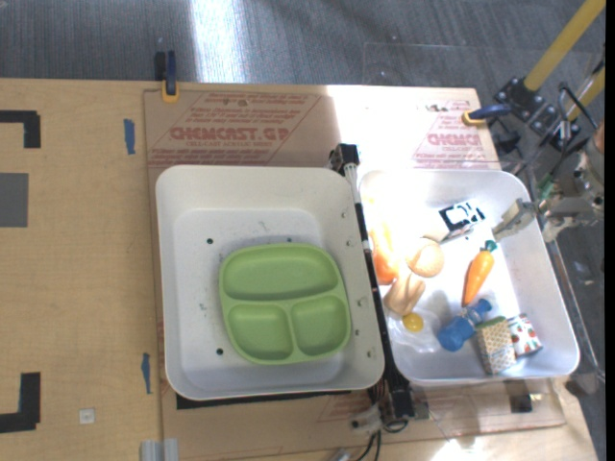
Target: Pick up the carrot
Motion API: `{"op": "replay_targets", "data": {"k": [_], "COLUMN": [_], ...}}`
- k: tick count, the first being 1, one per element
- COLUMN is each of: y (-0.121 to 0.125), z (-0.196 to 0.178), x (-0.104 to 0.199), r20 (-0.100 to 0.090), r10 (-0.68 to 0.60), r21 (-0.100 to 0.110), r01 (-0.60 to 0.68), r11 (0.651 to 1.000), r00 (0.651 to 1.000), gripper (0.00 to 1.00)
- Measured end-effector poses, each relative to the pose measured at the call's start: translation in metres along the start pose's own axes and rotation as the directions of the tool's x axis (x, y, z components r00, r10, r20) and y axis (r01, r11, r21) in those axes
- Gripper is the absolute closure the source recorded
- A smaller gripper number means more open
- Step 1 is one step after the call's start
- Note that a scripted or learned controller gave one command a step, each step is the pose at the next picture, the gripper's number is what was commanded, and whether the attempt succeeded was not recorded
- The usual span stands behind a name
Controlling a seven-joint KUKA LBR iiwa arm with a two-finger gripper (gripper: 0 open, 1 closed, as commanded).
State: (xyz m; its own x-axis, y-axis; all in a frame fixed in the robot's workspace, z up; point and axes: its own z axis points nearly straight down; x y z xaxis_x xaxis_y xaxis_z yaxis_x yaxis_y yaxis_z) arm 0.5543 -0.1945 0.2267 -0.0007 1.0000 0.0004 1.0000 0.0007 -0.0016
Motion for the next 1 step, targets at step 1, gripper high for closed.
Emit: {"op": "replay_targets", "data": {"k": [1], "y": [-0.0060], "z": [0.1284], "x": [0.0162], "r20": [0.006], "r10": [-0.018], "r21": [-0.012], "r01": [0.018], "r11": [1.000], "r00": [1.000], "gripper": [0.00]}}
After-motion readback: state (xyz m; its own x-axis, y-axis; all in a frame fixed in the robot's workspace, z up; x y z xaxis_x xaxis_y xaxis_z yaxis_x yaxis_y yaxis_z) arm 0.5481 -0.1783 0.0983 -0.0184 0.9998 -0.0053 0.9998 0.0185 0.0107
